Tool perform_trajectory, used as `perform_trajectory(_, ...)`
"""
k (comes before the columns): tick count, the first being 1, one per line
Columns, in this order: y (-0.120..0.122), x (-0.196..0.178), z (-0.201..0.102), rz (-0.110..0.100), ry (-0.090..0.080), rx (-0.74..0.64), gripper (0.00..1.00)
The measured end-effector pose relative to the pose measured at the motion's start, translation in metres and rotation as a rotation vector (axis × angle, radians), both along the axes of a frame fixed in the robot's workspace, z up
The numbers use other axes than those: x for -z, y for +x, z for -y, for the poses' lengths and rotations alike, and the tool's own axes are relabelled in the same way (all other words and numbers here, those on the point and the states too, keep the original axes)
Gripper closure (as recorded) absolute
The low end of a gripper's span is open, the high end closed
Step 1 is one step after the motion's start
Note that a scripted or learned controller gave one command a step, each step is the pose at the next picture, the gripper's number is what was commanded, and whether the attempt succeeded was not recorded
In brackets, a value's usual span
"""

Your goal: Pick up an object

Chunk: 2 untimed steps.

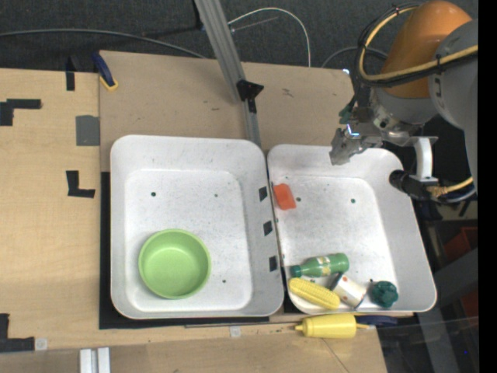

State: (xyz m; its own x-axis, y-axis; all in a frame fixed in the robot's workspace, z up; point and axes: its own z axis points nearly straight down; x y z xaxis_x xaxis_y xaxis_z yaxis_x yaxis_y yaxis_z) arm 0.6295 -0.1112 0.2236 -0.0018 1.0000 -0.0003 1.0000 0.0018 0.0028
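A wooden counter (46,208) is seen from above at a slant, with two shallow white bins side by side on it. In the left bin (186,154) a green bowl (175,263) is set upright in the near left corner; the rest of that floor is open. A grey metal post (221,33) is angled down from the top edge to the seam between the bins.

In the right bin (365,208) a small orange block (284,196) is placed near the left wall, with bare floor all around it. A cluster is packed along the near edge: a green bottle (320,266) lying on its side, long axis left to right with a slight upward tilt to the right; a corn cob (314,294) lying diagonally just below it; a small white piece (351,291) that is hard to identify; and a dark green object (383,292) at the right corner. A yellow bottle (328,327) lies outside the bin on the counter's front edge, long axis left to right.

The hand (344,150) is held over the far rim of the right bin, well apart from every object. Its fingers are dark and blurred, so their spread cannot be told. The arm is cut off at the right.
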Motion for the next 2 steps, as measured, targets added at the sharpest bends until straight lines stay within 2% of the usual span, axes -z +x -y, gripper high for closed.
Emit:
perform_trajectory(1, -0.005, 0.01, -0.05, -0.005, 0.001, -0.004, 1.0)
perform_trajectory(2, -0.02, 0.005, -0.099, -0.006, 0.002, -0.005, 1.0)
